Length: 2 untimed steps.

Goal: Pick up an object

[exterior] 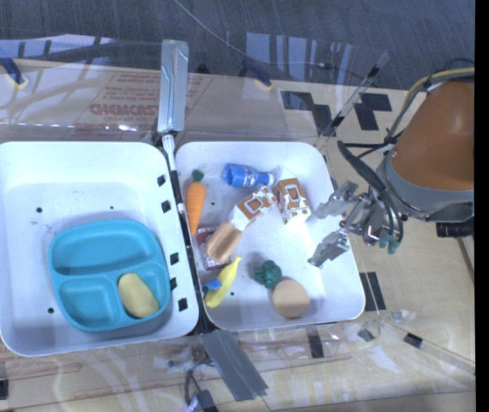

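Nearest pick for me is the tan ball [291, 299], a round, smooth, peach-coloured thing near the front wall of the right bin [347, 292], touching or just beside a small dark green lump [268, 273]. To do this well I'd come down centred over the ball with my fingers straddling its widest part, since a smooth round thing will squirt out if I close off-centre; the front wall and the green lump leave little room, so I'd line the fingers up along the free axis, left-back to right-front, judging by the gaps. My gripper [335, 221] hangs over the right side of that bin, fingers spread apart, one up near the bin edge, one lower, with nothing between them. Other options further out: two brown-and-white cartons [277, 201] mid-bin, a blue bottle [244, 176] lying at the back, a carrot [195, 206] along the left wall, a tan bread-like roll [223, 241], a banana [224, 281] at the front left. The cluttered middle looks riskier, as the items touch each other. The left bin [21, 178] holds a blue divided tray [99, 251] with a yellow lemon-like thing [139, 293] in its front right compartment, well apart from my reach right now.
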Motion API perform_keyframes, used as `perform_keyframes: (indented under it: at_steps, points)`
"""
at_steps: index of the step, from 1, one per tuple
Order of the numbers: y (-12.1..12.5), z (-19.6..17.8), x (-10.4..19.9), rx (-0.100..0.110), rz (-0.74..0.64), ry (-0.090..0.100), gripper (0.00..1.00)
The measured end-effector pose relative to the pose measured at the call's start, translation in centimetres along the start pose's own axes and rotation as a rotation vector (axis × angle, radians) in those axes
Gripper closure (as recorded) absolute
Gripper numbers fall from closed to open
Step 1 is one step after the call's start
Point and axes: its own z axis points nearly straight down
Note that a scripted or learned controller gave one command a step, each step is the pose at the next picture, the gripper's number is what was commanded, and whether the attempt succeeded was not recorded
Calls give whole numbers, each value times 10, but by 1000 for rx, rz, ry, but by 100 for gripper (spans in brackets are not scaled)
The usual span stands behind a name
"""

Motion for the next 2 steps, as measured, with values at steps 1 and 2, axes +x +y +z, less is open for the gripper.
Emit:
perform_keyframes:
  at_steps: [1,2]
  points:
    - [-12,83,-4,6,805,17,0]
    - [47,97,41,7,962,17,0]
